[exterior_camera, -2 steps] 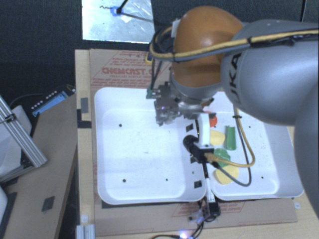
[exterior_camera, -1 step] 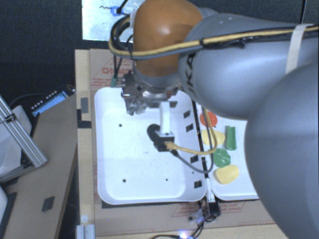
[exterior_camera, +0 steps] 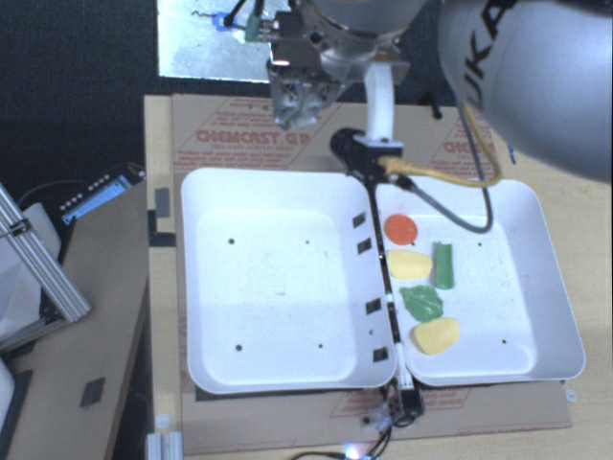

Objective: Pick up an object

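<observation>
Several small items lie near the left side of the right bin [exterior_camera: 536,286]: a red-orange round piece [exterior_camera: 400,228], a pale yellow piece [exterior_camera: 409,264], a green stick [exterior_camera: 443,264], a green leafy piece [exterior_camera: 421,302] and a second yellow piece [exterior_camera: 435,335]. My gripper [exterior_camera: 300,102] hangs high above the bench's far edge, behind the left bin [exterior_camera: 278,286], well away from all the items. I see nothing in it.
A black divider with clips [exterior_camera: 378,276] runs between the two bins. A yellow and grey cable [exterior_camera: 450,185] droops over the right bin's far corner. The grey arm [exterior_camera: 517,56] fills the top right. A metal frame [exterior_camera: 38,266] stands at the left.
</observation>
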`<state>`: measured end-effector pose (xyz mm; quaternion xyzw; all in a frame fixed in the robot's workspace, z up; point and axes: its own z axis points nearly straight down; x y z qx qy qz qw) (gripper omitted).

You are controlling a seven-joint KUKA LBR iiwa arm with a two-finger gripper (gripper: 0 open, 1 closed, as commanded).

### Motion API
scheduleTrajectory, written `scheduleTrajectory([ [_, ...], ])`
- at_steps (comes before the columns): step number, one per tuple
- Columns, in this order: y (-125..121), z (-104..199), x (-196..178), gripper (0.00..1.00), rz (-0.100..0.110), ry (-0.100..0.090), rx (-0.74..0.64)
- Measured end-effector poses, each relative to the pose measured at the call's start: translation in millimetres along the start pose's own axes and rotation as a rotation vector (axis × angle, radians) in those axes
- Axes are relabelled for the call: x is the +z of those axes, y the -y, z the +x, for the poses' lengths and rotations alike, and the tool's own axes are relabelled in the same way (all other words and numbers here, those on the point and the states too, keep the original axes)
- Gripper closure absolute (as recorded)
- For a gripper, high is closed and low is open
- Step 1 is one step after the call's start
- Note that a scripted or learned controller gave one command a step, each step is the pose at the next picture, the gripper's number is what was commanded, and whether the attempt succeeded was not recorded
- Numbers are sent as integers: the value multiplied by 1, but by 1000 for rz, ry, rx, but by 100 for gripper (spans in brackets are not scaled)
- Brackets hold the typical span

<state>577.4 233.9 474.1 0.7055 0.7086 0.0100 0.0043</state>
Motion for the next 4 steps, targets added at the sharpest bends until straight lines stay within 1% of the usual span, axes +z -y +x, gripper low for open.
scheduleTrajectory([
  [1, 37, 1, -16, 100, 18, 6, -2],
  [2, -18, 0, -42, 100, 14, 7, 4],
  [3, 24, -7, -64, 100, 17, 6, 0],
  [4, 96, 1, 74, 100, 36, 13, -3],
])
